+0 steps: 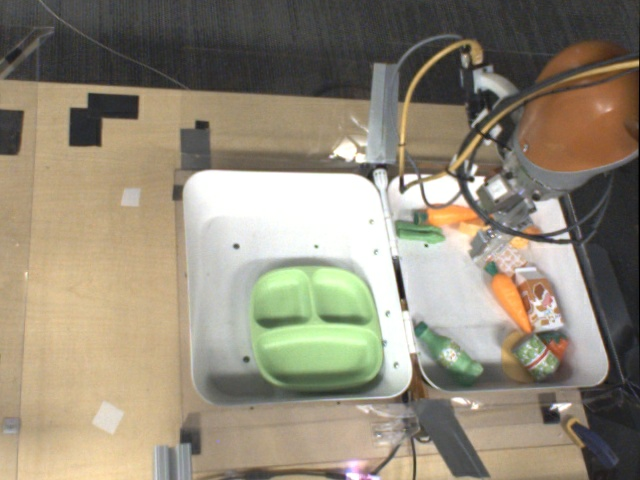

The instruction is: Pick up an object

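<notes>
Overhead, two shallow white plastic bins were seen side by side on the pale wooden bench [90, 298]. One object was counted in the left bin [215, 218]: a light green moulded plastic tray [316, 326] with three compartments, lying flat towards the near side of the bin floor.

Several small toy items were counted in the right bin [450, 298]. One dark green plastic bottle with a white label [448, 355] lay on its side at the near left corner. Two orange plastic carrots were made out: one carrot [512, 303] lay slantwise near the middle right, and the other carrot [452, 215] lay along the far wall. One small green flat piece [420, 232] lay just beside that far carrot, close to the dividing wall. One red and white printed carton [541, 306] lay touching the nearer carrot on its right. One round yellow-green and red fruit-like cluster [533, 356] sat at the near right corner; its separate parts could not be told apart.

One grey arm with an orange band [580, 108] was seen reaching in from the right, with yellow and black cables looped around it. The gripper [500, 230] was lowered into the far part of the right bin, near the far carrot. Whether it was spread or pressed together could not be told, nor whether anything was pinched by it.
</notes>
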{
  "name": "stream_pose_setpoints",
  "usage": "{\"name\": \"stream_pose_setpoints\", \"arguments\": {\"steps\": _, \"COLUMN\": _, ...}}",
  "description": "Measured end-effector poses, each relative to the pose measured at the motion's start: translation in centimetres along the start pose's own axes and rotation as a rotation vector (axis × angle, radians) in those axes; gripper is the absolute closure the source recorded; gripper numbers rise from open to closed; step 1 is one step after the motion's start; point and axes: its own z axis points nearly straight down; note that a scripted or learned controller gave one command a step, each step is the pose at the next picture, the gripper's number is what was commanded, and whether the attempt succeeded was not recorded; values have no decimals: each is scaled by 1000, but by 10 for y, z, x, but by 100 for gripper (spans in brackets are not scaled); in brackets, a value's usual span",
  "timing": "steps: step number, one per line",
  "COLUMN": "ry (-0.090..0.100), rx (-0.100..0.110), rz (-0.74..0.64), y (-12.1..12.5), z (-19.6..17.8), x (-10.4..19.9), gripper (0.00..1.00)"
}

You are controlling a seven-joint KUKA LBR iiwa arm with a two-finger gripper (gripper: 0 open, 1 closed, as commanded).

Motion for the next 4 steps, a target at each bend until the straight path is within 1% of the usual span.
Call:
{"name": "stream_pose_setpoints", "arguments": {"steps": 2, "ry": -7, "rx": 9, "rz": 8, "y": -4, "z": -20, "x": -1, "gripper": 100}}
{"name": "stream_pose_setpoints", "arguments": {"steps": 3, "ry": 0, "rx": -3, "rz": 55, "y": 87, "z": -28, "x": -81, "gripper": 100}}
{"name": "stream_pose_setpoints", "arguments": {"steps": 4, "ry": -1, "rx": -6, "rz": -134, "y": 102, "z": -5, "x": -43, "gripper": 100}}
